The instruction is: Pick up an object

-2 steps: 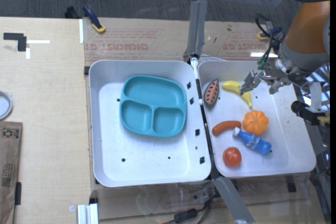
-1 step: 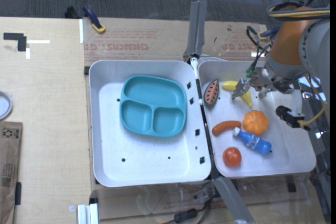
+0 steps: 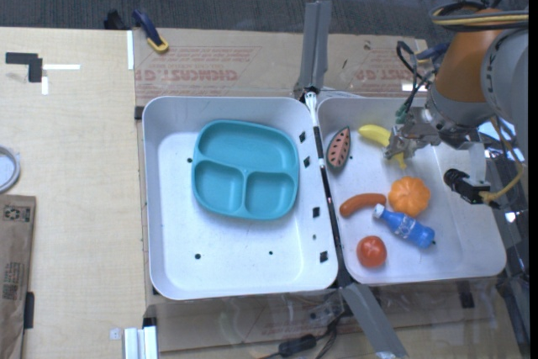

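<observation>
I am at the reaching step. Nothing has been picked up yet, as far as I can see.

My hand (image 3: 402,144) hangs low in the far part of the right bin (image 3: 471,265). Its tips point down just beside the yellow banana (image 3: 375,134), on the banana's right end. I cannot tell if it touches the banana. I cannot tell how wide the hand is, because the tips are small and dark against the bin.

The things I could pick all lie in the right bin. The banana is at the far side. A watermelon slice (image 3: 338,148) lies to its left, close to the wall between the bins. Nearer to me is an orange fruit (image 3: 408,195). A sausage (image 3: 362,203) lies just to the left of it. A little blue bottle (image 3: 405,226) lies on its side, just beside the orange fruit on the near side. A red tomato (image 3: 371,252) sits nearest of all, a bit apart from the others.

The left bin (image 3: 168,265) holds a teal plate (image 3: 245,169) with three parts.

I think the banana is the one to try, since the hand is right next to it. Next I would line the tips up over the banana's middle, go down around it, squeeze, and lift straight up. The banana is curved and smooth, so it may slip out.
</observation>
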### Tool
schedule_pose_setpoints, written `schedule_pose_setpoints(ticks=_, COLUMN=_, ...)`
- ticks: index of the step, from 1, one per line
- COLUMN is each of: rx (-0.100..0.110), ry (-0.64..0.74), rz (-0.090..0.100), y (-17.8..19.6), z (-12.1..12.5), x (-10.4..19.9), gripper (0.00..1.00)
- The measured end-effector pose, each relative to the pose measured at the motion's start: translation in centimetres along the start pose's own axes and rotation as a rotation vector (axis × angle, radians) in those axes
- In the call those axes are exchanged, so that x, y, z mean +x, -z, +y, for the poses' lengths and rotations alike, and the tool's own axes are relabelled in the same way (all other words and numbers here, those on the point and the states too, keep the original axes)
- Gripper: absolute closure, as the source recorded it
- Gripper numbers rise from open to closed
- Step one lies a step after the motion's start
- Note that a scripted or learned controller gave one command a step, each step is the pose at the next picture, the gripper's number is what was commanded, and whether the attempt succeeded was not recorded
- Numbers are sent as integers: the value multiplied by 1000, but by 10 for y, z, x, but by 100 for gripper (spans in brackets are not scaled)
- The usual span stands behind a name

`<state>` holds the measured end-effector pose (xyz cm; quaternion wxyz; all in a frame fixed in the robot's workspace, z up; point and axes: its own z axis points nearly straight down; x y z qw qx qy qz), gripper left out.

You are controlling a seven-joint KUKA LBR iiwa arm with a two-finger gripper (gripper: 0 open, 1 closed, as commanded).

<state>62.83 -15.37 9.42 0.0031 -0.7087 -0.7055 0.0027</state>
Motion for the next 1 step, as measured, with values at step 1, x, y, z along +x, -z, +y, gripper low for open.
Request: schedule_pose_setpoints(ticks=1, rx=-5, ry=7, rz=-1, y=122, z=22, x=83, gripper=100)
